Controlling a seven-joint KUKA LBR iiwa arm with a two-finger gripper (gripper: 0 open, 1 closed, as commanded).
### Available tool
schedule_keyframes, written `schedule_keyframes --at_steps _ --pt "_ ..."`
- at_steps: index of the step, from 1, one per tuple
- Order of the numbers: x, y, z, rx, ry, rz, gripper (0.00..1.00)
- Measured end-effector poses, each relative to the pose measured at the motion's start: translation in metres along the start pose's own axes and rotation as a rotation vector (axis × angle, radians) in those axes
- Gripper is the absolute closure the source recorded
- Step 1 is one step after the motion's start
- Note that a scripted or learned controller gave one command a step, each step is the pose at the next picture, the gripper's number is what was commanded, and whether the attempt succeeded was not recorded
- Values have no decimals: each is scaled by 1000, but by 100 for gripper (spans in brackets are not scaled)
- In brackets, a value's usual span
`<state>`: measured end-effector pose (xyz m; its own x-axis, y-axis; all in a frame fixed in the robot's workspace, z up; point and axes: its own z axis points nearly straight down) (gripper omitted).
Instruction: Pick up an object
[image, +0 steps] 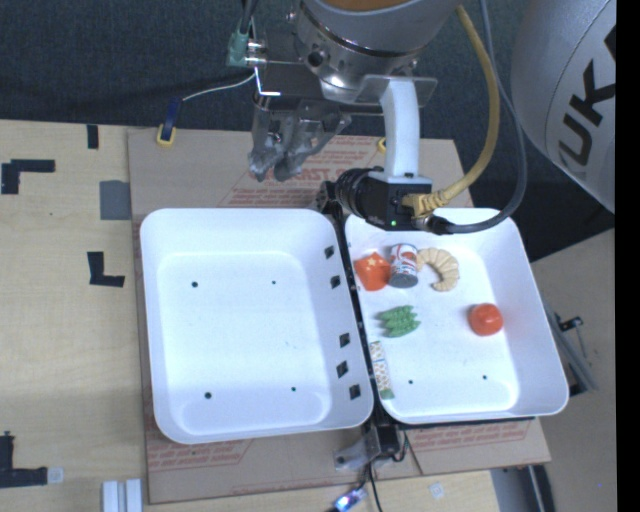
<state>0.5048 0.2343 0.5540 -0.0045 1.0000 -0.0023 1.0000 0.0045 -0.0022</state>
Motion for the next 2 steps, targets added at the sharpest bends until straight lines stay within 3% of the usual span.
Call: schedule_keyframes --at_steps 2 --pt "1 0 -19 2 -1 -2 100"
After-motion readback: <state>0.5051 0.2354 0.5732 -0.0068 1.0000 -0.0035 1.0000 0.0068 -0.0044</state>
